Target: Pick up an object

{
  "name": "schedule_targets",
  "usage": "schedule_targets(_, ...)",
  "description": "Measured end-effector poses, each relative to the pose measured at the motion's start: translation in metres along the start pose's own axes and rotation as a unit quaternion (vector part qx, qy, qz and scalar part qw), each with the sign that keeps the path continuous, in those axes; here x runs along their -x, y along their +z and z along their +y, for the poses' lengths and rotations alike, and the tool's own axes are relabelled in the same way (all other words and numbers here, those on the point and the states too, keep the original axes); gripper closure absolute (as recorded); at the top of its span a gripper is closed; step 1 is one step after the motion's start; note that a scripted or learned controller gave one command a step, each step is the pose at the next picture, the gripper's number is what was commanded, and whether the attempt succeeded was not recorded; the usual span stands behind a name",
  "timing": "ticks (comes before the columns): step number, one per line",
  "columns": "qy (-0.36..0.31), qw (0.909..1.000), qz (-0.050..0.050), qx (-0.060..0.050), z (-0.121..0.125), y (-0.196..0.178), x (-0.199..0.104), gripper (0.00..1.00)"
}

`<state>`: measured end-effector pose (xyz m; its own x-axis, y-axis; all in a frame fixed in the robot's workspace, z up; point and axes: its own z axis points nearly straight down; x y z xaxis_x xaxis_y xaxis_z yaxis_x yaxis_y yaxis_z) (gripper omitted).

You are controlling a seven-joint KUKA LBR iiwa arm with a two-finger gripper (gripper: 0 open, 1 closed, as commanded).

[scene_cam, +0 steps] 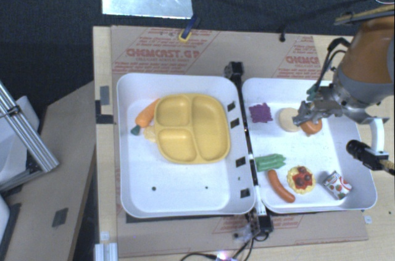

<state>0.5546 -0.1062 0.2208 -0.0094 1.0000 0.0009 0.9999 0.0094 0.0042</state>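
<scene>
Right now: claw down at the orange piece in the right bin

Just under the claw [307,120] lies a small orange toy food piece [313,127] — rounded, partly hidden by the fingers, so its full shape is unclear. It sits in the right bin [358,158], touching a pale cream round piece [286,119] on its left. Whether the claw is wide, narrow or gripping the orange piece cannot be told from above; the wrist covers it.

Left of the cream piece lies a purple lump [260,112]. Nearer the front edge of the right bin are a green pod [270,161], a red sausage [280,186], a small pizza slice [300,179] and a red-and-white can [337,185]. The left bin [133,179] carries a yellow divided plate [187,128] — with a carrot [145,113] against its left side.
</scene>
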Motion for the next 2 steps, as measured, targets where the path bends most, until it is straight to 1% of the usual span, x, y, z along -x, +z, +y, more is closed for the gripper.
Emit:
schedule_targets(1, 0.000, 1.0000, 0.000, 0.000, 0.034, -0.003, -0.048, 1.00)
schedule_targets(2, -0.001, 1.0000, 0.001, 0.000, 0.053, -0.014, -0.100, 1.00)
